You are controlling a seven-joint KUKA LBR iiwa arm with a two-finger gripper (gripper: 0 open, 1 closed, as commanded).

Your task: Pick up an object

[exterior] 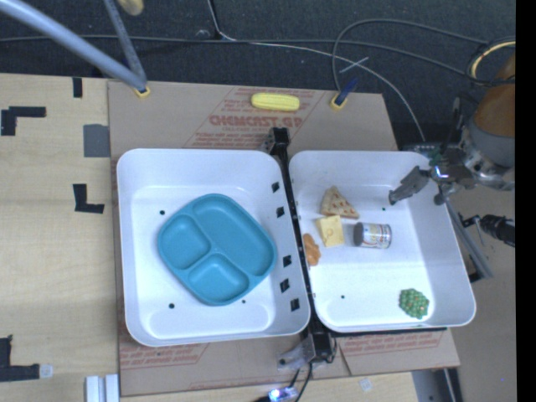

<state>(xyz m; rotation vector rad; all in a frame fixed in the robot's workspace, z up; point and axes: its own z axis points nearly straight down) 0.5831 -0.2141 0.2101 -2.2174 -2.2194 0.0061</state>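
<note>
Two shallow white bins sit side by side on the tabletop (50, 224), on a sheet of brown cardboard (209, 124) printed with red lettering. The left bin (134, 174) holds a blue divided plate (216, 248) with three compartments, lying flat near the middle. The right bin (452, 300) holds five small things: a wedge-shaped sandwich piece (338, 201) near the upper middle, a yellow block (331, 230) just below it, an orange piece (311, 249) close to the bin's left wall, a small jar (373, 235) lying on its side just right of the yellow block, and a green bumpy ball (414, 303) well apart from the rest in the lower right corner. The jaws (419, 184) hang over the upper right part of the right bin, standing apart, with nothing between them; the nearest things, the jar and the sandwich piece, lie to their left. The grey arm (490, 141) reaches in from the right edge. A yellow banana (275, 101) lies on the cardboard beyond the bins.
</note>
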